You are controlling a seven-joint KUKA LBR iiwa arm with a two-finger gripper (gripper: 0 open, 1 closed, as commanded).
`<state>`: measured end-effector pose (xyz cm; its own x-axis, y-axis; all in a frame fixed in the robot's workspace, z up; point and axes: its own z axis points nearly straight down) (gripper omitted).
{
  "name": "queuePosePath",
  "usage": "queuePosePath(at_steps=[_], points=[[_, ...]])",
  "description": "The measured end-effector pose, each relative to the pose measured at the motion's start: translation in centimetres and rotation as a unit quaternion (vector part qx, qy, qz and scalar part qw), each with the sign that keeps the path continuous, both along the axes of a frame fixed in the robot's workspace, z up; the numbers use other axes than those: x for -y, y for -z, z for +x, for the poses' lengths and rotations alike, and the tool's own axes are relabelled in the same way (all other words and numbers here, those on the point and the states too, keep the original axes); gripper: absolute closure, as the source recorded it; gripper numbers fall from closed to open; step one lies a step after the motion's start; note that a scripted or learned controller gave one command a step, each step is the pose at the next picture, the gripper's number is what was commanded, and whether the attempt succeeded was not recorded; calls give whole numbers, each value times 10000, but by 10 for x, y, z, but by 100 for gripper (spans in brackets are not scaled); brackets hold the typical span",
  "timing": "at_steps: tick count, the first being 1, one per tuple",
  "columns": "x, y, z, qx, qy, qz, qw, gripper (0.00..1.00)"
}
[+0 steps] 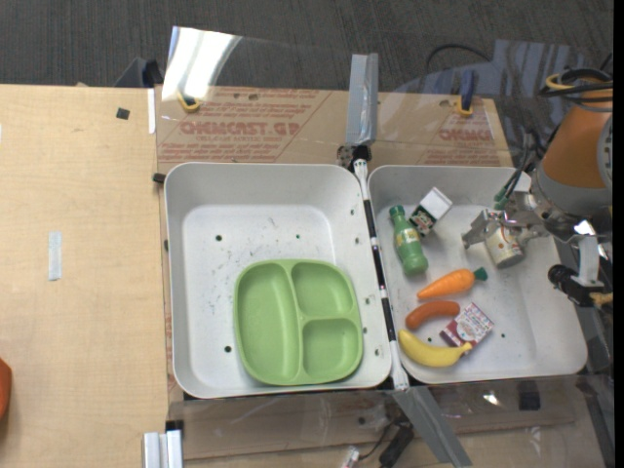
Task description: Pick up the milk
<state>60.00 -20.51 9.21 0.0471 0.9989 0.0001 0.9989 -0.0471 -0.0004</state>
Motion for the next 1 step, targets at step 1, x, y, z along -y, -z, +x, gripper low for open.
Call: queuePosePath(at_steps=[1], points=[[5,0,42,10,-147,28,9999,0]])
